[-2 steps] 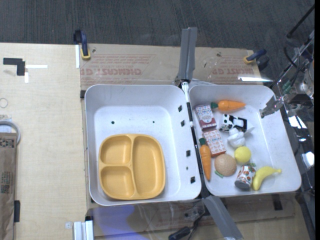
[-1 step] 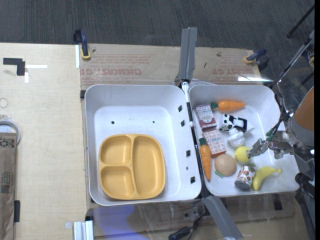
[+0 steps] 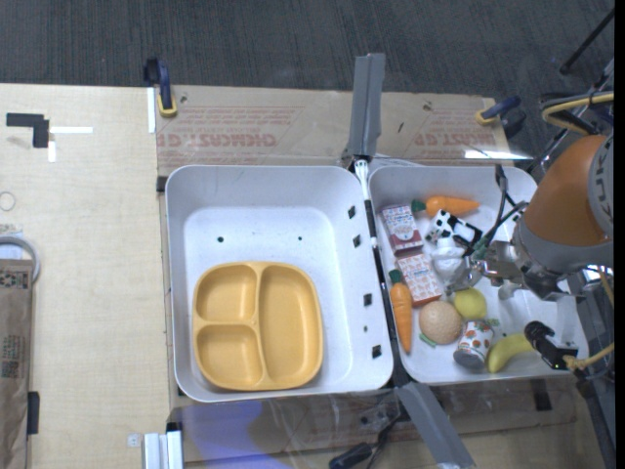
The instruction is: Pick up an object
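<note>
You've got a lemon at centre right of frame, yellow, lying in the right bin beside a tan ball.

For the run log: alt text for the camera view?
Gripper is low in the right bin, among toy food: two carrots, lemon, banana. The left bin holds a yellow divided tray.

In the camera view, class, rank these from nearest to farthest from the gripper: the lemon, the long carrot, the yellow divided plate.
1. Lemon, in the right bin, just below the gripper.
2. Long carrot, along that bin's left wall.
3. Yellow divided plate, in the left bin.
</note>
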Action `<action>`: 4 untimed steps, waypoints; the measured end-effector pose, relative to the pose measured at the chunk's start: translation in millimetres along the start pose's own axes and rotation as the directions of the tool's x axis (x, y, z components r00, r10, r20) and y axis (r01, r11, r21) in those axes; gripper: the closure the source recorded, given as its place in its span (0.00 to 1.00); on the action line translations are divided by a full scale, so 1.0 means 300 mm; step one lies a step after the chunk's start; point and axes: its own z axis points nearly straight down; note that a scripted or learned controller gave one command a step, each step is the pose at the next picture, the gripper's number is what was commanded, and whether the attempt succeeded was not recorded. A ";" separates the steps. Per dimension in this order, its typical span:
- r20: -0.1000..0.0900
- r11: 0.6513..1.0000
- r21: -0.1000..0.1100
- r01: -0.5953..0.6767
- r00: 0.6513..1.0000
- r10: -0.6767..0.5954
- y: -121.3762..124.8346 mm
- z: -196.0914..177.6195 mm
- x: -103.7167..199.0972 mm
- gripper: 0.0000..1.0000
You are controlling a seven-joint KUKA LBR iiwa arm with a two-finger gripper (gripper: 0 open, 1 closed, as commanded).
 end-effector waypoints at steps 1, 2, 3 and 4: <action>0.000 1.000 0.000 0.000 1.000 0.000 0.000 0.000 -0.001 0.00; 0.000 1.000 0.002 -0.002 1.000 0.002 0.000 -0.029 -0.002 1.00; 0.002 0.999 -0.001 0.052 0.999 -0.052 0.230 -0.395 0.017 1.00; 0.002 0.975 0.000 -0.224 0.975 0.224 0.318 -0.823 -0.026 1.00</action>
